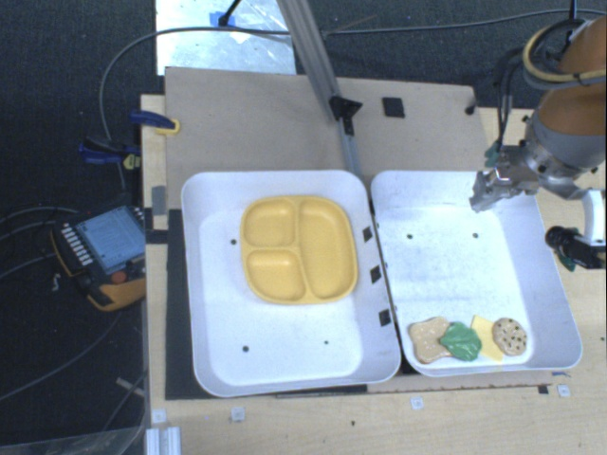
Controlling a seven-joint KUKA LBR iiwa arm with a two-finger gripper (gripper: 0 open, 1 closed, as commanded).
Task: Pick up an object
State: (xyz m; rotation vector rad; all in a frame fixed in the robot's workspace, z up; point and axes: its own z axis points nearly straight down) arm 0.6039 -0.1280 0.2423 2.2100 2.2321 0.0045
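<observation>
Gripper (pixel 486 195) over right bin's (pixel 455 254) far-right corner; jaw state can't tell. 4 foods (pixel 467 339) clustered at near wall, untouched.

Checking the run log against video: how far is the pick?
Nothing looks done yet. The toast, green leaf, cheese and cookie all lie together at the near edge of the right bin. The hand sits over that bin's far right corner, well apart from them. Left to do: reach the food, grip a piece and lift it.
</observation>
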